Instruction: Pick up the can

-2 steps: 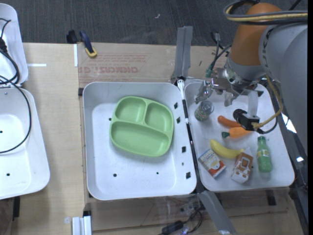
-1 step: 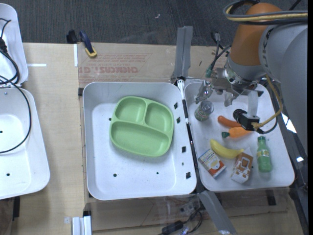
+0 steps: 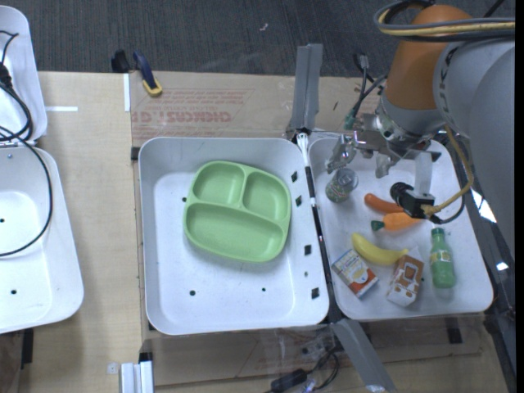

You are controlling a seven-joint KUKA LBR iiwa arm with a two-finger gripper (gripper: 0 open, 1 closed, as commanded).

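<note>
The can (image 3: 341, 185) lies in the right bin (image 3: 471, 297), upper left, beside the wall. You see the gripper (image 3: 344, 160) just above it, fingers spread around its top, nothing pinched. Risk: the near wall blocks one finger, and the can rolls away. Its label is too blurred to read.

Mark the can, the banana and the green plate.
can (image 3: 340, 186): camera view, its side, near the right bin's left wall.
banana (image 3: 378, 250): camera view, middle of the fruit.
green plate (image 3: 233, 232): camera view, floor of its largest compartment.
</note>
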